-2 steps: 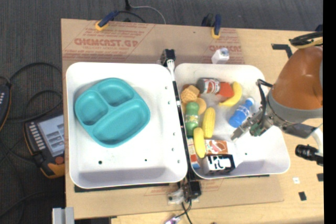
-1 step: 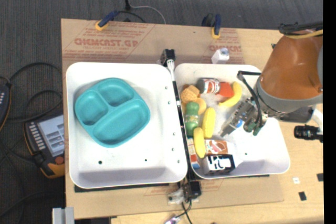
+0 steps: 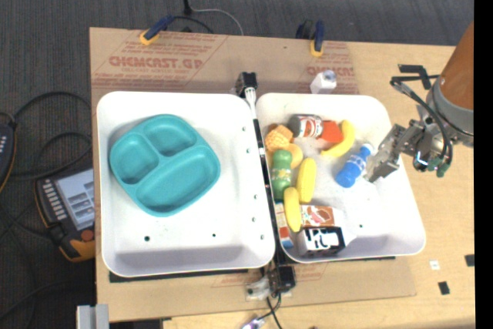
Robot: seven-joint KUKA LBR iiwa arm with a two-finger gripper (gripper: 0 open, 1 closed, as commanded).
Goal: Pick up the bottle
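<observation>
2 white bins: left bin [image 3: 123,243] carries 1 teal divided plate [image 3: 164,163]; right bin [image 3: 385,231] carries toy food and 1 blue bottle [image 3: 352,166], lying tilted near its right wall. My gripper [image 3: 383,164] sits just right of the bottle, fingers spread, nothing between them.

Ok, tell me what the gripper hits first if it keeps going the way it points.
Probably the blue bottle: the gripper points left toward it inside the right bin. Height is unclear from this slanted view.
</observation>
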